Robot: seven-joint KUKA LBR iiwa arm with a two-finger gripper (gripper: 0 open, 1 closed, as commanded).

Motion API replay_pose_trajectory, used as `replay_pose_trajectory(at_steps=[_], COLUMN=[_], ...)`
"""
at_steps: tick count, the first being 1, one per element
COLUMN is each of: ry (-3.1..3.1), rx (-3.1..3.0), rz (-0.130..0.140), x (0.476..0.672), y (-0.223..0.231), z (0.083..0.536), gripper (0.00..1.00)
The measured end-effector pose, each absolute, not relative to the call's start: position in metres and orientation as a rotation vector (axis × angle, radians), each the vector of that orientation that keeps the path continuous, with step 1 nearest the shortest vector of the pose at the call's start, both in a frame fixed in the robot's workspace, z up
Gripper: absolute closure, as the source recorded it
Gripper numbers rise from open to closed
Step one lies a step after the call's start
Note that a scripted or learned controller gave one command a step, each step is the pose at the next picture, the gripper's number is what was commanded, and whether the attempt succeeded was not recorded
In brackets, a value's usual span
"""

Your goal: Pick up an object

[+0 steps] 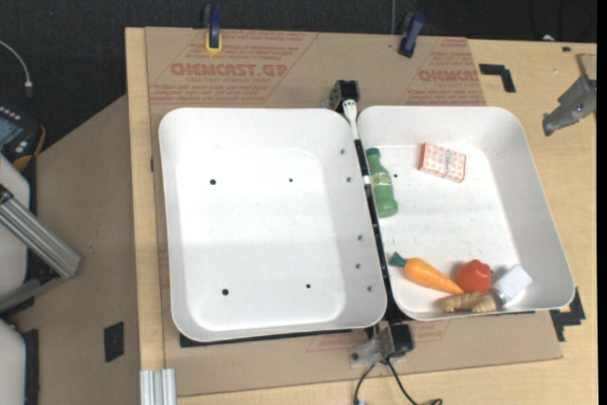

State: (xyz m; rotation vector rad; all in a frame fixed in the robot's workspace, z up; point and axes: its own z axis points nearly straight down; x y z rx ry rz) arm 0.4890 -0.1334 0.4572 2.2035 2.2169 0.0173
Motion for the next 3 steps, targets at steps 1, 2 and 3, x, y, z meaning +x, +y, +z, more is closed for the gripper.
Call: replay_pose_trajectory(at_steps=[1,2,3], ry=[2.222,2.232,2.230], rx=[2.209,2.209,2.212], rz=[0.013,0.005,0.005], x=[0.480,0.502,0.510], y=[-0.073,0.017,0.094], z=[0.540,0.535,0.535], gripper=[0.00,0.00,0.00])
